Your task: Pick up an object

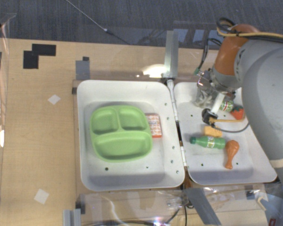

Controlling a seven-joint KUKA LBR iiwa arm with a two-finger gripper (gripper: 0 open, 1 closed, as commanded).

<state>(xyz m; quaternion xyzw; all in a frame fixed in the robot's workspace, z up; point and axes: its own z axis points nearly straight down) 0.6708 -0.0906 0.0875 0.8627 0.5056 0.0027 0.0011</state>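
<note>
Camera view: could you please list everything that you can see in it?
left bin: 1, white, bench left
right bin: 1, white, bench right
plate: 1, green, left bin
packet: 1, red-and-white, beside plate
bottle: 1, green, lying, right bin
yellow piece: 1, yellow, behind bottle
drumstick: 1, orange-brown, right of bottle
red item: 1, red-green, beside hand
arm: 1, grey, orange band, from right
hand: 1, grey, over right bin

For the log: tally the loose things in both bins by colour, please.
Green: 2, the divided plate and the bottle
Yellow: 1, a small block
Brown: 1, the toy drumstick
Red: 1, a small item with some green on it
Red and white: 1, the small pack
Total: 6
</note>
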